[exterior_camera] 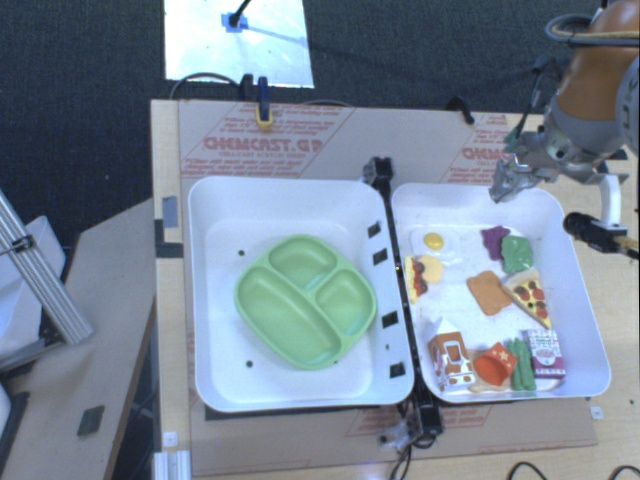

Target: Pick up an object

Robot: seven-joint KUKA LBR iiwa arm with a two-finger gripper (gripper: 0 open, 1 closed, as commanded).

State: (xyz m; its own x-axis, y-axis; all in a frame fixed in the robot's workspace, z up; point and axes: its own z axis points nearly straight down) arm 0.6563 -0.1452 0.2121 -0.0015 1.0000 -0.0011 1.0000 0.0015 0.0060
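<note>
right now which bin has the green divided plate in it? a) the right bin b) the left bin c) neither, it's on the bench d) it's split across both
b, the green divided plate lies flat inside the left bin, while the right bin holds toy food such as a fried egg and a pizza slice.
</note>
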